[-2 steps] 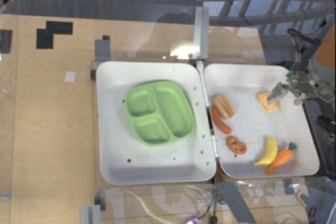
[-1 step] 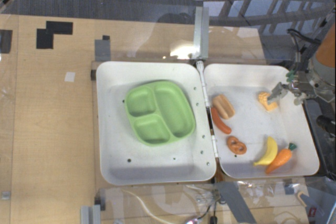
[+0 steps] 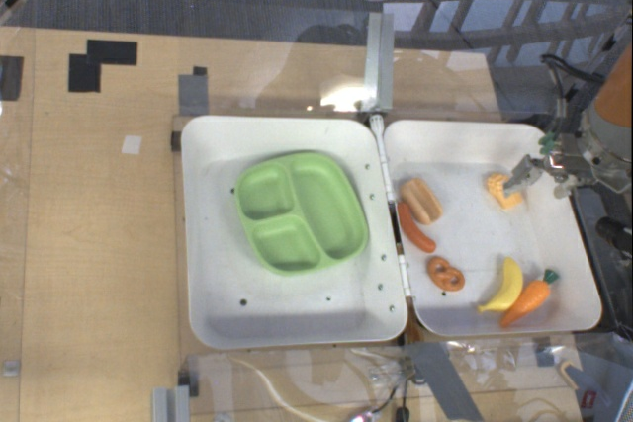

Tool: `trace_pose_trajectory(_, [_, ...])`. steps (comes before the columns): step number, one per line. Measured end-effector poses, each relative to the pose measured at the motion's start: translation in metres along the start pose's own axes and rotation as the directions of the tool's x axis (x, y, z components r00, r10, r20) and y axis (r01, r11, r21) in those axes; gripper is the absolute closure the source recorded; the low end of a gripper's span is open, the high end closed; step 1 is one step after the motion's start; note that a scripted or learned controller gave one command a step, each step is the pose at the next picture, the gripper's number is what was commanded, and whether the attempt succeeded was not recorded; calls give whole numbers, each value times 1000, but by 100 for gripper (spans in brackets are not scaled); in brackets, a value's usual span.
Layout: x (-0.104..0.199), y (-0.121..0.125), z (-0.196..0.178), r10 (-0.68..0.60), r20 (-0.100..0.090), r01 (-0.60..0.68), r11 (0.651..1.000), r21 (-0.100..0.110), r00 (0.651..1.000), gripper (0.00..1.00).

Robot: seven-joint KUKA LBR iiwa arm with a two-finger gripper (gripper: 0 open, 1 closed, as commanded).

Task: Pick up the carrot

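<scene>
An orange carrot [image 3: 528, 299] with a green top lies in the right bin [image 3: 465, 153], at its near right corner, touching a yellow banana [image 3: 505, 285]. My gripper [image 3: 526, 172] hangs at the right bin's far right side, over a yellow cheese wedge [image 3: 502, 192]. The gripper is well behind the carrot, apart from it. The arm comes in from the right edge.
The right bin also holds a hot dog bun [image 3: 421, 200], a red sausage [image 3: 415, 227] and a pretzel [image 3: 446, 273] toward its left side. The left bin [image 3: 213, 301] holds a green divided plate [image 3: 298, 211]. A metal post [image 3: 380, 54] stands behind the bins.
</scene>
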State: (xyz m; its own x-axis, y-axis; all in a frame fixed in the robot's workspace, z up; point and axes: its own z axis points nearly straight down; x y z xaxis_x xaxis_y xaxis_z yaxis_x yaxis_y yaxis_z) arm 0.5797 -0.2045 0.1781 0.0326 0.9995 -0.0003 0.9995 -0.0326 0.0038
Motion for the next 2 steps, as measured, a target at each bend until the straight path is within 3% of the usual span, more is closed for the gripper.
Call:
trace_pose_trajectory(1, [6, 28, 89, -77, 3, 77, 997, -7, 997, 0])
trace_pose_trajectory(2, [8, 31, 76, -81, 3, 81, 997, -14, 997, 100])
